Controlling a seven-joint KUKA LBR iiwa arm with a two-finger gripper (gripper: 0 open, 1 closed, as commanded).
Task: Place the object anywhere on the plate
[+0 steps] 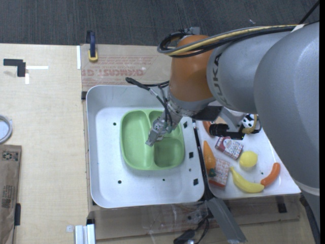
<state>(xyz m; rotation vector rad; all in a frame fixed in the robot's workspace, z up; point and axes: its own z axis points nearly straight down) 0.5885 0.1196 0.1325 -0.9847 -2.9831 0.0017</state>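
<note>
Wooden tabletop [40, 111] carried two white bins; the left bin [101, 136] held a green plate [134, 136]. Claw [156, 134] hovered over the plate's divider, likely for a drop; its opening couldn't be told. Toy food waited in the right bin [284, 184].

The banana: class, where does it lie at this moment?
The banana lies in the right-hand bin, near its front edge, just below the lemon and beside the orange carrot-like piece.

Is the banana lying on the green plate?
No, the banana lies in the right bin, apart from the green plate in the left bin.
</note>
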